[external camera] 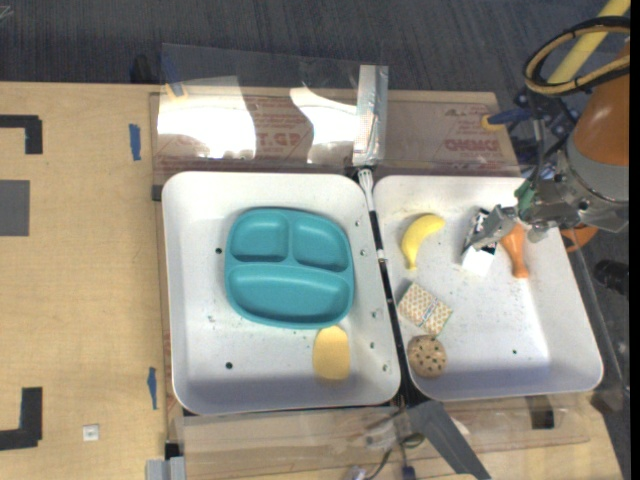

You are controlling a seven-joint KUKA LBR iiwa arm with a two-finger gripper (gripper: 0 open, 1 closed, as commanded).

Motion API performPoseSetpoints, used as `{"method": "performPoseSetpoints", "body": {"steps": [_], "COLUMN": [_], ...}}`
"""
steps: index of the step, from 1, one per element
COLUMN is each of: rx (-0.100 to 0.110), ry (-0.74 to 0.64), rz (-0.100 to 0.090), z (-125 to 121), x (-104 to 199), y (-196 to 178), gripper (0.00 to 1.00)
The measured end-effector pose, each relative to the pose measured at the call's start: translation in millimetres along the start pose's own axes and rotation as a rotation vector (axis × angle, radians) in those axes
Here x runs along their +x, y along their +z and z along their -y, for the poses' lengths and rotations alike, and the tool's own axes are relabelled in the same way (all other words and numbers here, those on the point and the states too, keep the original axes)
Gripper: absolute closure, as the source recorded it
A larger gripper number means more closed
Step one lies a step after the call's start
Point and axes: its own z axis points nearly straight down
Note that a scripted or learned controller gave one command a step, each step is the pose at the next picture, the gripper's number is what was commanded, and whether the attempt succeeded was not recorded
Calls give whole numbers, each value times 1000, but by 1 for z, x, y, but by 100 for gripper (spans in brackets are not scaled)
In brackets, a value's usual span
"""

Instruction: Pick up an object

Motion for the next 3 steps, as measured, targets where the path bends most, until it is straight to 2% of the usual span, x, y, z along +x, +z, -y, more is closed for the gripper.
{"method": "performPoseSetpoints", "body": {"steps": [1, 2, 3], "rx": [15, 8, 8], "ry": [10, -146, -146], "rz": [-5, -4, -4], "z": [-51, -67, -66], "x": [30, 18, 18], "y": [69, 139, 139], "gripper": [0, 0, 0]}}
